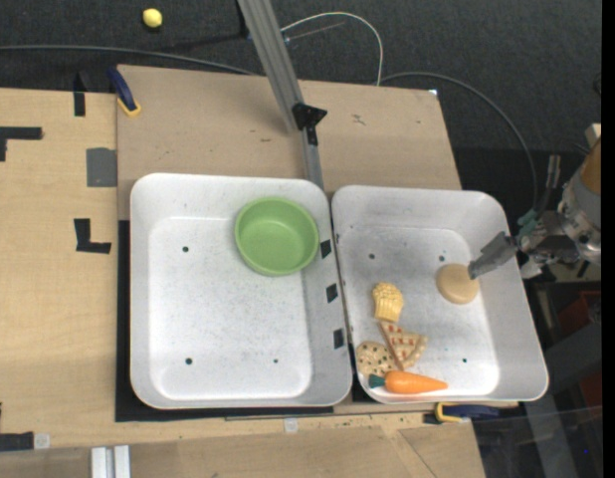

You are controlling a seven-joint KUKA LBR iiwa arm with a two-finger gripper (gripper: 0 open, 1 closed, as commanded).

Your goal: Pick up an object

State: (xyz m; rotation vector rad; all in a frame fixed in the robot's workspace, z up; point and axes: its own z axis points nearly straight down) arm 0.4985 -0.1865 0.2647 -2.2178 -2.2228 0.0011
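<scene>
The right bin (487, 207) holds a tan round lump (456, 284) near its right wall. Left of the lump lies a yellow corn piece (388, 301). Toward the front are a waffle-patterned wedge (403, 347), a speckled cookie (370, 357) and an orange carrot (415, 383). My gripper (486, 259) reaches in over the right wall, its dark tip just above and right of the tan lump and close to it. Nothing is lifted off the bin floor.
A green bowl (277, 235) sits at the back right of the left bin (158, 297). A grey metal pole (278, 58) slants down to the seam between the bins. A small yellow ball (152, 17) lies far off at the back.
</scene>
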